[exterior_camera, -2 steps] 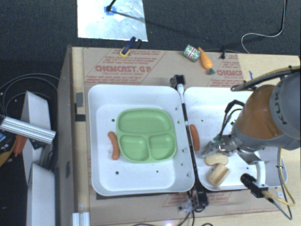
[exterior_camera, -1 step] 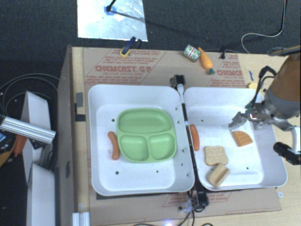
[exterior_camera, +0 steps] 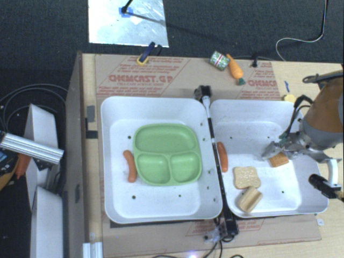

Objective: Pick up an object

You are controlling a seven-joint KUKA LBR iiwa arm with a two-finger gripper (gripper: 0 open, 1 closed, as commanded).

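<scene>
My gripper [exterior_camera: 275,149] hangs low over the right side of the right bin [exterior_camera: 252,117], reaching in from the right. Just below its tip lies a small orange-brown cracker-like piece [exterior_camera: 279,160], touching or nearly touching it. A slice of toast [exterior_camera: 246,177] lies toward the bin's front, with a tan bread roll [exterior_camera: 250,199] just in front of it. A sausage [exterior_camera: 222,156] rests against the bin's left wall.
The left bin [exterior_camera: 118,198] holds a green divided plate [exterior_camera: 166,153] and a second sausage [exterior_camera: 129,166] to its left. Behind the bins, a small can [exterior_camera: 219,60] and a toy carrot [exterior_camera: 235,69] lie on the cardboard.
</scene>
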